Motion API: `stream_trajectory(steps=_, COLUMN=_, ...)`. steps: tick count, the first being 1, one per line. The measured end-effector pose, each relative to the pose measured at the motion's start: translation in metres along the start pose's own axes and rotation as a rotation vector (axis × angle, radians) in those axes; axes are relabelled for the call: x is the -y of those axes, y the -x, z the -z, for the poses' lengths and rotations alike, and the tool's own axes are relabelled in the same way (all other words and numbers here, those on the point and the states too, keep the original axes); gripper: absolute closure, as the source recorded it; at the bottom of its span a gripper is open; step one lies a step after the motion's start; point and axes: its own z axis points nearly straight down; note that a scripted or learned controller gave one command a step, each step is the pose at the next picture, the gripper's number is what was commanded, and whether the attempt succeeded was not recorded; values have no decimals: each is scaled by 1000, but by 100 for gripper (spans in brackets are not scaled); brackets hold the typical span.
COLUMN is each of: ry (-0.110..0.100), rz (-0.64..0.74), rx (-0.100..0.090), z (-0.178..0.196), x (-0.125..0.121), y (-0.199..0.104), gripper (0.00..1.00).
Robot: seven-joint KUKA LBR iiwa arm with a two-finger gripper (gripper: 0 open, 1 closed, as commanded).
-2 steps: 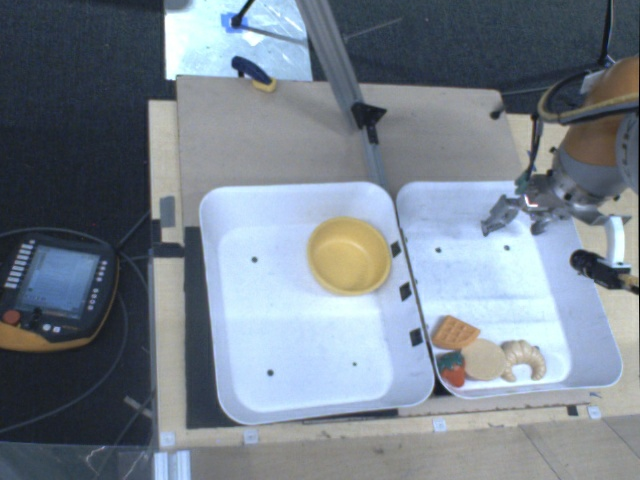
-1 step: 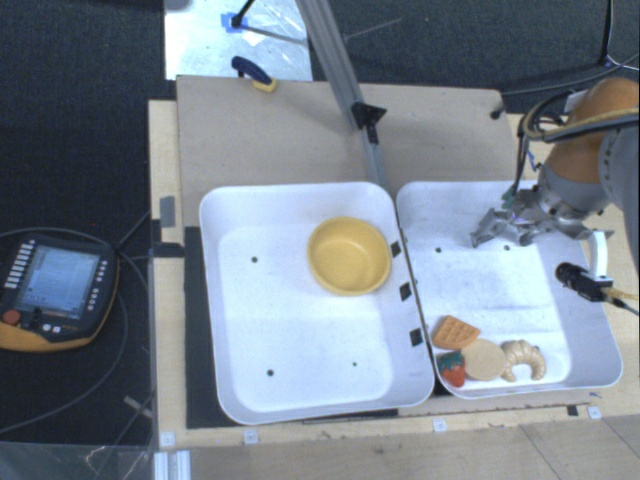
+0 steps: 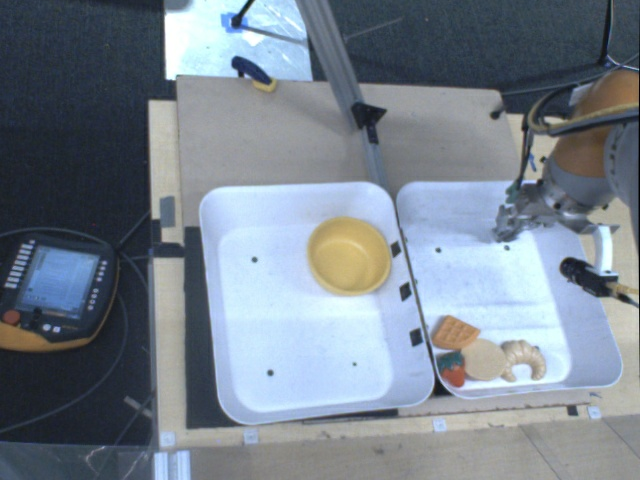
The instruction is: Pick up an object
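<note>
— Over on the right side, what's the arm doing?

— It reaches in from the right edge, grey with its orange band up top, and the gripper sits low in the right bin, near that bin's far wall. The tips are down at or just above the white floor; contact is hard to call from this angle.

— Open or closed?

— Cannot tell. That end is a small dark-grey cluster and too blurred to read. Nothing is visible in its grip.

— And the things to pick?

— All bunched in the near corner of that same bin, well apart from the gripper. An orange waffle-like piece lies nearest the centre divider, with a small red and green item below it, a pale round disc just beside, and a croissant-shaped pastry touching the disc on its right.

— The other bin?

— A yellow bowl stands upright in the left bin, toward the far right corner. Both bins rest side by side on the bench. Off to the left, on the dark floor, lies a teach pendant with its screen lit.
</note>
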Motion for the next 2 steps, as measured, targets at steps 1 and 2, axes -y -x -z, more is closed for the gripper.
stream_trajectory(steps=1, ry=2, rz=-1, rx=0, z=44, x=-6, y=3, gripper=100)
stream_trajectory(steps=2, ry=2, rz=-1, rx=0, z=87, x=-9, y=5, gripper=100)
